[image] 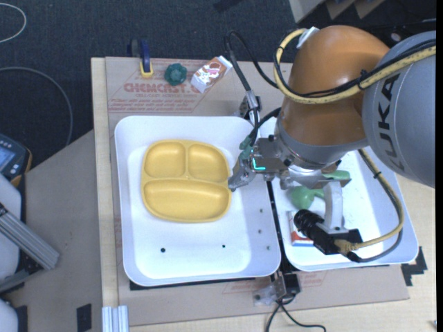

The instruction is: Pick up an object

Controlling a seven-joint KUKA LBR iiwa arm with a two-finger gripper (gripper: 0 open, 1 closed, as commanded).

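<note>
Two white bins (131,206) on a cardboard-topped bench (166,92), dark floor (69,19) behind; claw state unclear.

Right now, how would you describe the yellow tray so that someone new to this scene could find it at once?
Look in the left white bin. In its upper half lies a yellow plastic divided plate, rounded, with two small compartments above one long compartment. The hand sits at its right edge; the green object lies in the other bin.
</note>
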